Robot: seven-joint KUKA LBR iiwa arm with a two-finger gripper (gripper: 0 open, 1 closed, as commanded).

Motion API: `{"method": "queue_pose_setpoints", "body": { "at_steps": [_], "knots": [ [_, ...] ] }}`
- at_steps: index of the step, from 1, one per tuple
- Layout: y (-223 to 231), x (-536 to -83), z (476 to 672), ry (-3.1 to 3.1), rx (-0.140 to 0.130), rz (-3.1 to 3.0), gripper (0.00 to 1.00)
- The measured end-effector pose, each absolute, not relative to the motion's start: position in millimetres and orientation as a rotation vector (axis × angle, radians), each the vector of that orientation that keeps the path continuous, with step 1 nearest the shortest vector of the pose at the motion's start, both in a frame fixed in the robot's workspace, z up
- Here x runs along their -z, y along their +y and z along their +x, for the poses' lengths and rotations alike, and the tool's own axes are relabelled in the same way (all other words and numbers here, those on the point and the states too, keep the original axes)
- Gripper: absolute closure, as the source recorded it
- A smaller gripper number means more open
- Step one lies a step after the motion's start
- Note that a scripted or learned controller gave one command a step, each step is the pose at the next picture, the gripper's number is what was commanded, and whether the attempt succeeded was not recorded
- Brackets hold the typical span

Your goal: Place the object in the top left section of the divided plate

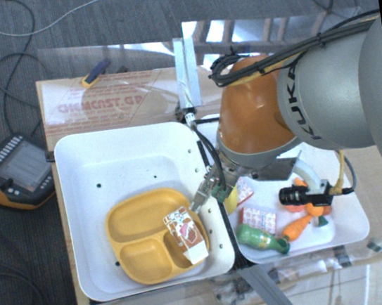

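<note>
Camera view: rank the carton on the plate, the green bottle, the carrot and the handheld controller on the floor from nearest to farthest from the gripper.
1. Carton, just left of and below the gripper, on the yellow plate.
2. Green bottle, below right, right bin.
3. Carrot, farther right.
4. Handheld controller, far left on the floor.

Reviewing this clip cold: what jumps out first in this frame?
The big grey arm with its orange band looms over the divide between the two white bins. In the left bin sits a yellow divided plate, with a small carton lying across its right section. The right bin holds a jumble of toy food, including a green bottle and a carrot.
</note>
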State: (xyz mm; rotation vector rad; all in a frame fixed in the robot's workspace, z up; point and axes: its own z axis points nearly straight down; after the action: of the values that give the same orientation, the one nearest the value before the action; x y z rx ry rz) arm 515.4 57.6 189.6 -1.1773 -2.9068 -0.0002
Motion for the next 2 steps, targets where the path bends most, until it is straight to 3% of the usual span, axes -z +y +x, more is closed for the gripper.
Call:
{"method": "queue_pose_setpoints", "body": {
  "at_steps": [1,2],
  "knots": [
    [58,-189,515.3,-2.907,0.000,-1.177,0.00],
    [37,-183,508.2,-3.110,0.001,-0.432,0.00]
  ]
}}
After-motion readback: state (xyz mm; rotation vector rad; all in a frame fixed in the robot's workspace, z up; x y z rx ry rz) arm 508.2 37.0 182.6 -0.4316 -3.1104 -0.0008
